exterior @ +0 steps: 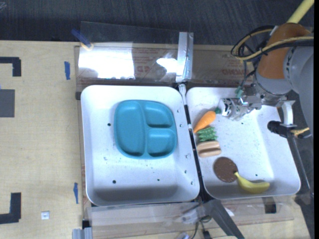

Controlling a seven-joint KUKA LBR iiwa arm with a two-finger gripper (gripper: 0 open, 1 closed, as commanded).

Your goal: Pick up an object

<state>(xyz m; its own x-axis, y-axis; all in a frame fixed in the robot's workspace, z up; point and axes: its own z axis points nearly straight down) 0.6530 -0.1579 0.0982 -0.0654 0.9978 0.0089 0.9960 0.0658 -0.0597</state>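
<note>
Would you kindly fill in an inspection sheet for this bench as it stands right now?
Surface: two white bins side by side; left bin, right bin, speckled with dark bits.
Job's things: in the right bin, a carrot, a green leafy piece, a hot dog bun, a brown disc and a banana.
Clutter: a blue divided plate in the left bin.
Grippers: tool over the right bin's far side, near the carrot's tip; nothing seen held.
Cables: yellow and black loops by the arm's orange band.
Surroundings: wooden bench with blue tape marks.
</note>
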